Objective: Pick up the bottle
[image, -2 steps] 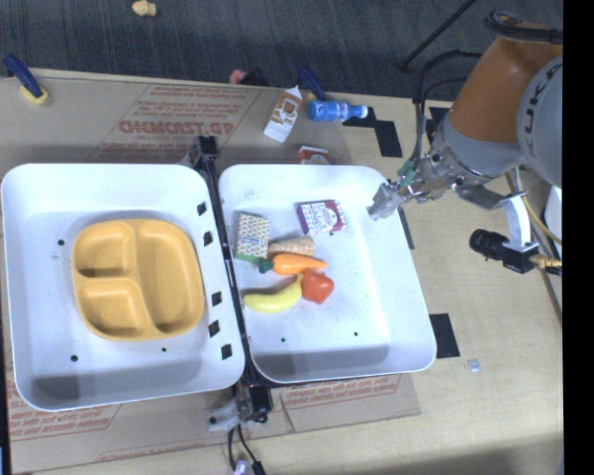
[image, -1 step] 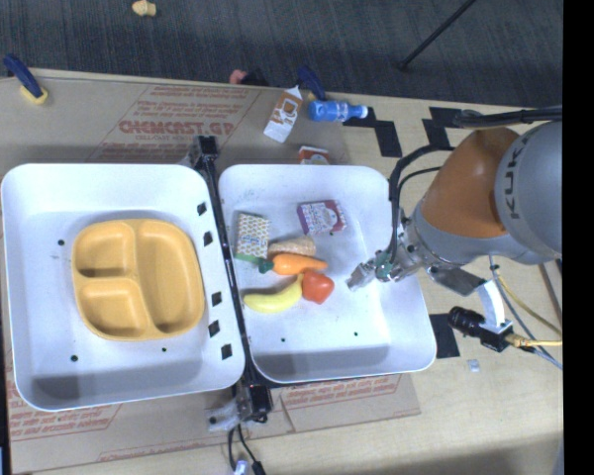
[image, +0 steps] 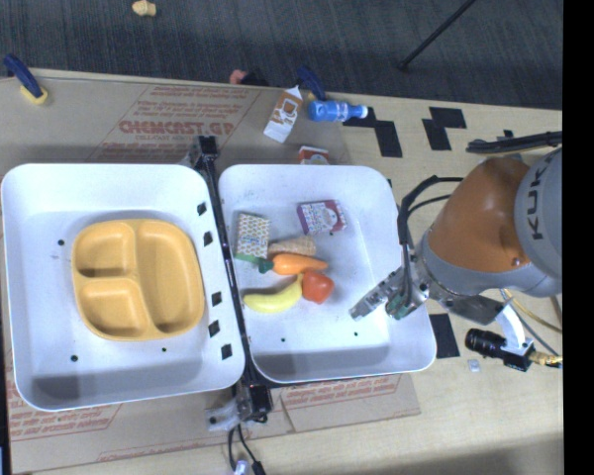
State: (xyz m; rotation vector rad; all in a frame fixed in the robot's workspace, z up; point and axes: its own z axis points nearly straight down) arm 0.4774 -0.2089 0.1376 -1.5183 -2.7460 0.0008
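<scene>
Camera view, from large to small: the desk (image: 455,384) carries two white bins, and the grey-and-orange arm (image: 485,231) reaches over the right bin (image: 376,349), its jaws (image: 381,302) low near that bin's right wall; whether they are open or closed I cannot tell. The blue bottle (image: 335,112) lies on its side outside both bins, beyond the right bin's far rim, long axis running left-right, well apart from the jaws, so the reach probably has to go up and over that rim.

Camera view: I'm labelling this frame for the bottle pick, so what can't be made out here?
- Gripper: too small and blurred to tell finger state.
- Blue bottle behind the right bin: label too small to read.
- Purple packet: print blurred.
</scene>
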